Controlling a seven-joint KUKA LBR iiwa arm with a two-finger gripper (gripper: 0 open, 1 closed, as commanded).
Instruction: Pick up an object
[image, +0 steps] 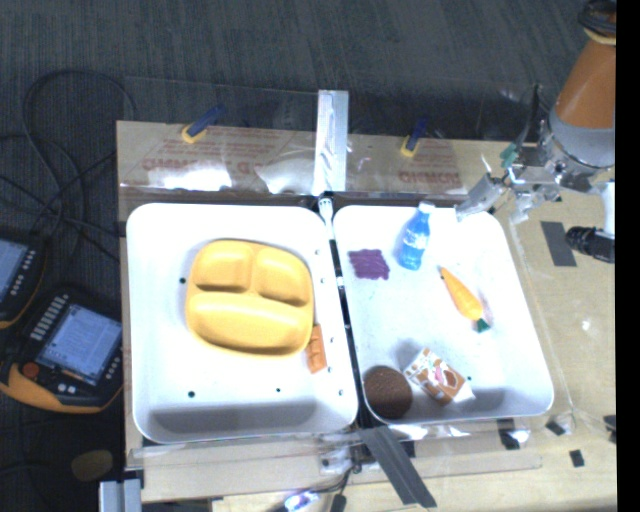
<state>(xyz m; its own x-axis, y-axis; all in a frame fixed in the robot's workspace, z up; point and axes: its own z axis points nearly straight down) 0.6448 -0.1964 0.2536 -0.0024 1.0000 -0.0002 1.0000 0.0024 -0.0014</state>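
Right now, from my remote station, I see the left bin holding a yellow divided tray turned upside down, with a small orange piece tucked against the bin's right wall just beside the tray. In the right bin a purple cluster like grapes lies near the upper left, and a small blue bottle with a white cap sits just right of it. Lower down, a brown round object rests at the front wall, with a crinkled snack packet close beside it. An orange carrot lies toward the right side. My gripper hangs over the surface past the bin's upper right corner, apart from every object; I cannot tell how its fingers stand.
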